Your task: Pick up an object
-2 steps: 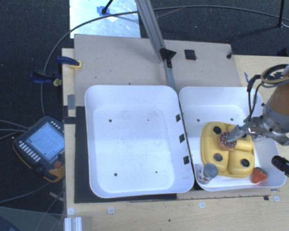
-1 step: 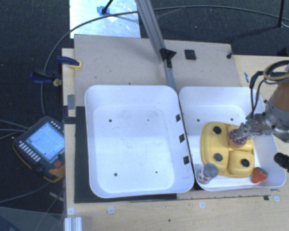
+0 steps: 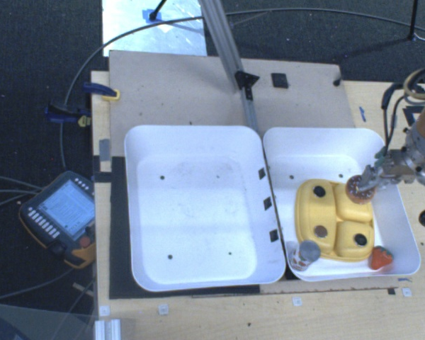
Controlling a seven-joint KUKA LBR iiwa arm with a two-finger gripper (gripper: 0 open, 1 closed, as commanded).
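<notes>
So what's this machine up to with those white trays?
A grey robot arm with an orange band reaches in from the right over the right-hand shallow white bin. Its gripper sits low over a yellow moulded plastic piece with dark holes, at that piece's upper right corner. Whether it has hold of anything cannot be told. A small grey round object and a small red-orange object lie along the bin's near edge. The left-hand white bin sits beside it.

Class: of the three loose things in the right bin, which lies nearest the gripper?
The yellow tray: the gripper hangs at its upper right corner. The grey piece and red-orange piece lie by the bin's near wall.
</notes>
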